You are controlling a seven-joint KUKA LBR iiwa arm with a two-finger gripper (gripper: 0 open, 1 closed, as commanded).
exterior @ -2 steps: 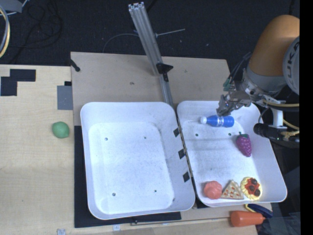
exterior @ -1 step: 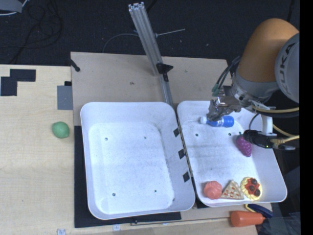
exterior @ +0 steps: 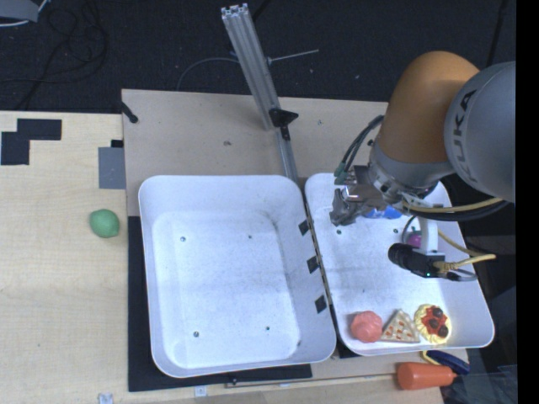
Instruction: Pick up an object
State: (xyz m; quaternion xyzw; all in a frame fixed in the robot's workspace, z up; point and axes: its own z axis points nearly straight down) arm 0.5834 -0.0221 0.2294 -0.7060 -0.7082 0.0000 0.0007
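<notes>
My gripper [exterior: 342,211] hangs over the upper left part of the right bin [exterior: 370,276], below the grey arm with its orange band. Nothing shows between it and the bin floor. At the bin's near edge lie a red-pink ball [exterior: 366,326], a pizza-slice toy [exterior: 401,328] and a round yellow toy with red and dark bits [exterior: 432,322]. A blue object [exterior: 389,213] and a purple one [exterior: 414,240] peek out from under the arm.
The left bin [exterior: 227,272] sits beside the right one. A green ball [exterior: 104,223] rests on the bench at far left. An orange carrot-like toy [exterior: 425,374] lies outside the right bin's near edge. A metal rail [exterior: 257,66] slants at the back.
</notes>
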